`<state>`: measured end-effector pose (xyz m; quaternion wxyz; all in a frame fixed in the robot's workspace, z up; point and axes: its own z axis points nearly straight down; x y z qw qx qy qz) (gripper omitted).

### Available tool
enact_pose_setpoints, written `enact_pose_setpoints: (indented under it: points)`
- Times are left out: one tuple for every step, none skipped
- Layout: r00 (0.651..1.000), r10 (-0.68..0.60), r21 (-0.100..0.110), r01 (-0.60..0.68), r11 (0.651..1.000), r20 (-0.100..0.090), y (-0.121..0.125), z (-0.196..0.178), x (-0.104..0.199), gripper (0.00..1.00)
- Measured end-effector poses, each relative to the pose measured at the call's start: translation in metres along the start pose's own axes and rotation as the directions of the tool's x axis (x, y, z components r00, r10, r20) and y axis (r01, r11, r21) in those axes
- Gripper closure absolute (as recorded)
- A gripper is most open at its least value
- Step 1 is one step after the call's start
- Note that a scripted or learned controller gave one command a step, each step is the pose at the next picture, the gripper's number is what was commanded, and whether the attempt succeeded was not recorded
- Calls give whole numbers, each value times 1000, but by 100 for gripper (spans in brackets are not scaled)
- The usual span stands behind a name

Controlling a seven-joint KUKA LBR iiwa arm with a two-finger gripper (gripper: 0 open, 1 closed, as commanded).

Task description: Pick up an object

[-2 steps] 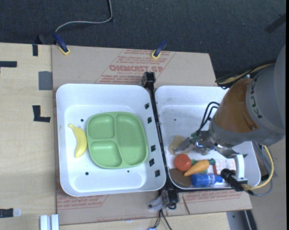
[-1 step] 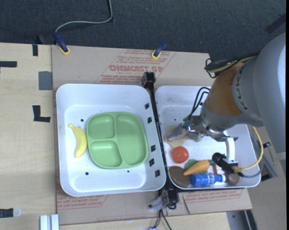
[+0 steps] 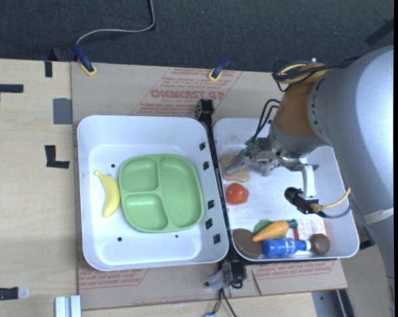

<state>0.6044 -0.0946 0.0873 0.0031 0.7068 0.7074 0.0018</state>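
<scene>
My gripper (image 3: 239,165) is low in the right bin (image 3: 340,207), near its left wall, on the end of the grey arm with the orange band (image 3: 298,111). Right under its tip lies a small beige object (image 3: 237,174), partly covered by the gripper; whether they touch I cannot tell. A red tomato (image 3: 236,193) sits just below that. Along the bin's front edge lie an orange carrot (image 3: 272,230), a blue bottle (image 3: 284,247), a brown disc (image 3: 246,242), a brown ball (image 3: 321,244) and a white and red packet (image 3: 311,228).
The left bin (image 3: 99,243) holds a green divided plate (image 3: 162,192) and a yellow banana (image 3: 109,192) beside it. A black divider (image 3: 212,170) runs between the bins. The arm's bulk covers the right bin's far right side.
</scene>
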Motion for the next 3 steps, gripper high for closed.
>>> enact_pose_setpoints:
  points:
    - [1000,0,1,0,1000,0,47,1,-1,0]
    - [1000,-2,4,2,1000,-2,65,1,-1,0]
    - [1000,-1,3,1,1000,0,65,1,1,0]
